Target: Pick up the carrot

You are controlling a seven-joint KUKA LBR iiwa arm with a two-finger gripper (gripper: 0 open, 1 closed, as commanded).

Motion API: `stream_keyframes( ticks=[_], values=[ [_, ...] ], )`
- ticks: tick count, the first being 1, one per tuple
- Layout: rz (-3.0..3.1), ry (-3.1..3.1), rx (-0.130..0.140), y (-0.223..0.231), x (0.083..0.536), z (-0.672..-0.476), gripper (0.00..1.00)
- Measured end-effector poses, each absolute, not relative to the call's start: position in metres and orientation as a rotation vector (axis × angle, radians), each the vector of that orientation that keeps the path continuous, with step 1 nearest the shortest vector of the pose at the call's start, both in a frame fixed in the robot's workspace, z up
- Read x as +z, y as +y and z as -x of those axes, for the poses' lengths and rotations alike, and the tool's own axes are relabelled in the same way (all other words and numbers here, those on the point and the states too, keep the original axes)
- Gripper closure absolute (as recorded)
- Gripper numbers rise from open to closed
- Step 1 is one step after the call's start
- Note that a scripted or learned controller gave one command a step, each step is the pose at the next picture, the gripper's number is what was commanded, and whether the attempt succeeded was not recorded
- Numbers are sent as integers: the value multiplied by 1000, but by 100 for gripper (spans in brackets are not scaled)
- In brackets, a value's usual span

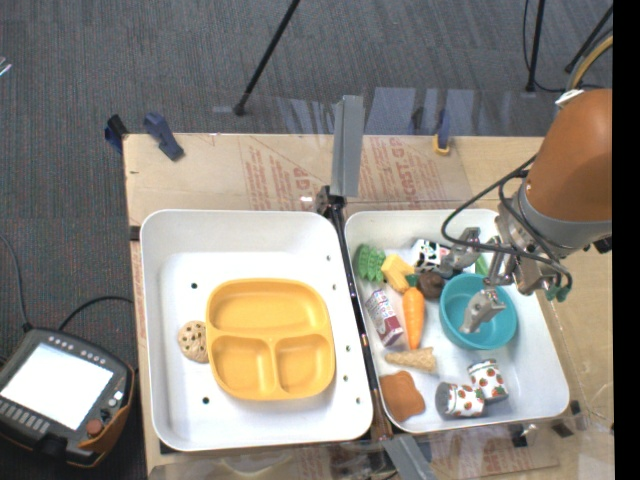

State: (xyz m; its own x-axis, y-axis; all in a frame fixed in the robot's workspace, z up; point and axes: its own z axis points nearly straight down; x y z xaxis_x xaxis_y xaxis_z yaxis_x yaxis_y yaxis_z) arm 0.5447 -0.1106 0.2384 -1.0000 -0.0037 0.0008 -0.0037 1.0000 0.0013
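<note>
The carrot [413,315] is orange and lies lengthwise in the right bin [540,368], left of a teal bowl [470,330]. A small can [383,313] lies close on its left and a dark brown round piece [431,285] sits at its upper end. My gripper [484,308] hangs over the teal bowl, to the right of the carrot and apart from it. The grey arm with its orange band [572,158] reaches in from the upper right.
The right bin also holds a green toy [370,261], a yellow block [397,271], a black-and-white item [430,255], a tan cone [415,359], a brown slice [403,395] and two spotted cups [470,393]. The left bin [170,258] holds a yellow divided plate [270,336] and a cookie [192,340].
</note>
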Motion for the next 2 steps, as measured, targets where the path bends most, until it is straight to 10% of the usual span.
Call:
stream_keyframes(
  ticks=[1, 2],
  values=[
    [-123, -3149, -4, -93, 96, -554, 0],
    [-133, -3157, 1, -92, 106, -557, 100]
  ],
)
